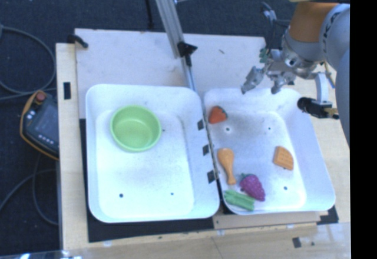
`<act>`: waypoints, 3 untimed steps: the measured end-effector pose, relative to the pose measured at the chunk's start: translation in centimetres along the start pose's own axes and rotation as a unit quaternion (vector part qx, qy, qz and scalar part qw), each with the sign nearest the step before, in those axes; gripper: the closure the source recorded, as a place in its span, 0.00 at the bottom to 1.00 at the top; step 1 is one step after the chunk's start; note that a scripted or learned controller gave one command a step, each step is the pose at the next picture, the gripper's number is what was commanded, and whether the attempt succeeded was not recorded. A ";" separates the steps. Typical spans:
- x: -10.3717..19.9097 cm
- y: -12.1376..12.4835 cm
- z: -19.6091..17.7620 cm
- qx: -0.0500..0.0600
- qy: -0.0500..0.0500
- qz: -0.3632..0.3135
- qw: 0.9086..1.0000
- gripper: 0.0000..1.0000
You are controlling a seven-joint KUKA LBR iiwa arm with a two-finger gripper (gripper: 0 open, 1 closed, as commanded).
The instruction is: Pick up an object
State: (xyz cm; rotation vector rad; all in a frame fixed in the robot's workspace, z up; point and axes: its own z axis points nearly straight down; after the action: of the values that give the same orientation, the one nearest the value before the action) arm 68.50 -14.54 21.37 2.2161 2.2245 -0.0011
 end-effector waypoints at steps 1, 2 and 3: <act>-0.1 0.0 0.0 0.000 -0.001 0.000 1.000 0.00; -0.1 -0.2 4.2 0.002 0.000 0.001 1.000 0.00; -0.3 -1.1 10.2 0.003 0.000 0.002 1.000 0.00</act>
State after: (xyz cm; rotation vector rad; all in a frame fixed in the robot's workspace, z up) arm 67.44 -14.83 11.13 2.2227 2.2230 -0.0082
